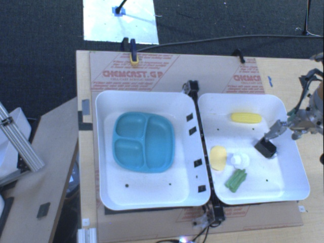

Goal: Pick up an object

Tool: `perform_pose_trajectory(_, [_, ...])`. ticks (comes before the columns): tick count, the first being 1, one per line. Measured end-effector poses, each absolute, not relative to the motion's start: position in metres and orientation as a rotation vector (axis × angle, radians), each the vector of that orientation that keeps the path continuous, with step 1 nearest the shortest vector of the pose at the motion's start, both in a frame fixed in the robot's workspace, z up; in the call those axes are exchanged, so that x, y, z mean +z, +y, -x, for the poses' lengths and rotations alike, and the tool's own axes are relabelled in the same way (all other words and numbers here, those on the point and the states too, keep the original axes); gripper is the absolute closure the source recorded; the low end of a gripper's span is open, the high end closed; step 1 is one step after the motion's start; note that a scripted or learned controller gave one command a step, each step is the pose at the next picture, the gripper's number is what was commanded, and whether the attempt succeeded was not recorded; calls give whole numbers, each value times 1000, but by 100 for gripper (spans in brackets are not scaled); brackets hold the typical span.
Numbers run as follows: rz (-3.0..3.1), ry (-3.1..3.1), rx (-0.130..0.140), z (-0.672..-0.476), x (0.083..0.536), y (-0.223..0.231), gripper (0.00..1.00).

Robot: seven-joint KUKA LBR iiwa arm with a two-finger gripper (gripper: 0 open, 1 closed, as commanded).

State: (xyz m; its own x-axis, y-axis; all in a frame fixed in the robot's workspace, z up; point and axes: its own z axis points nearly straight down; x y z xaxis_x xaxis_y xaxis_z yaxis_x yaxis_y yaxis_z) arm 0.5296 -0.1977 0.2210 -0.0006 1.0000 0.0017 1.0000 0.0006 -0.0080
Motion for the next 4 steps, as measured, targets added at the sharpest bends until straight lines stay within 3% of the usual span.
perform_pose_trajectory(1, [2219,-2226,-1,-532,226,-197,0])
perform_pose_trajectory(2, [2219,-2222,2,-525,179,-203,0])
perform_pose_trajectory(3, [2219,-2222,1,-530,120,-196,0])
perform_pose_trajectory(4, [2236,-2234,-10,-535,104,-200,0])
